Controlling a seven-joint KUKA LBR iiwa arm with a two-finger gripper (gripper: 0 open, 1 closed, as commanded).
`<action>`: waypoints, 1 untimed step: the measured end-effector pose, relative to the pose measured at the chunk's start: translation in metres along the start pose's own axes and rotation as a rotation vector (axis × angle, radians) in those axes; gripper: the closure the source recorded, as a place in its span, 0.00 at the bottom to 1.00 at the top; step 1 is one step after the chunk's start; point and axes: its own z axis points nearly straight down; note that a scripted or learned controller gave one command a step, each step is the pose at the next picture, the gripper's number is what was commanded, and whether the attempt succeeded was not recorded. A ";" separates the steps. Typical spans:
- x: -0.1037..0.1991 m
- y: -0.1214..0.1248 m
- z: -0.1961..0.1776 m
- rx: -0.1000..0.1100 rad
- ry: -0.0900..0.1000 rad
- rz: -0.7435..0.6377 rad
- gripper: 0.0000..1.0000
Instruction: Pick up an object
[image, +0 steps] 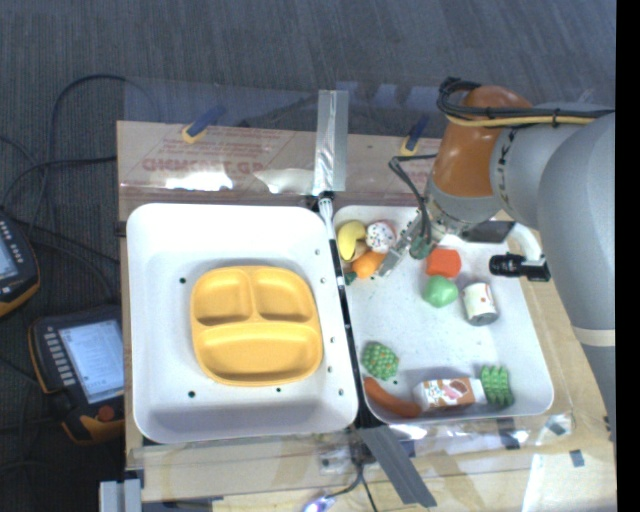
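My gripper (405, 248) reaches down into the far left part of the right bin (520, 330). Its tips sit beside a small orange fruit (368, 265), a yellow fruit (350, 240) and a white speckled ball (380, 236). Nothing shows between the fingers. Just to its right lie a red-orange block (444, 263), a green piece (439, 292) and a small white can (480, 303). Along the near side lie a green bumpy toy (379, 359), a red sausage-shaped toy (390, 400), a small packet (446, 393) and a green ridged toy (496, 386).
The left bin (160, 250) holds a yellow sectioned tray (257, 323). A raised divider wall (340, 300) separates the two bins. The bulky grey arm (570, 190) overhangs the right bin's far right corner. Cables and a handheld pendant (75, 360) lie off the bench's left.
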 end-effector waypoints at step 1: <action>0.079 0.028 -0.086 -0.018 -0.006 0.101 1.00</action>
